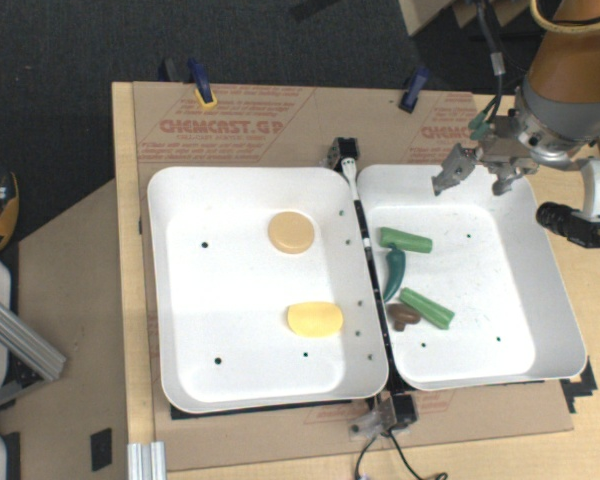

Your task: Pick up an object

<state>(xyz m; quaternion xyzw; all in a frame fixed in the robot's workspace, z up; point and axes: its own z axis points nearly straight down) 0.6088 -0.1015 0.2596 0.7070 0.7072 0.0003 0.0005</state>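
Note:
My gripper [477, 177] hangs over the far edge of the right bin [520, 353], its two fingers spread open with nothing between them. Below it, in the right bin's left half, lie a green block [406, 240], a curved teal piece [394, 272], a second green block [426, 308] and a small brown lump [404, 317]. In the left bin [195, 358] a tan round disc [292, 233] sits above a yellow oval piece [315, 319].
The two bins share a dark divider edge [365, 258] with a black clamp [344, 153] at its far end. Blue clips [413, 90] hold the cardboard base at the back. The right half of the right bin is bare white.

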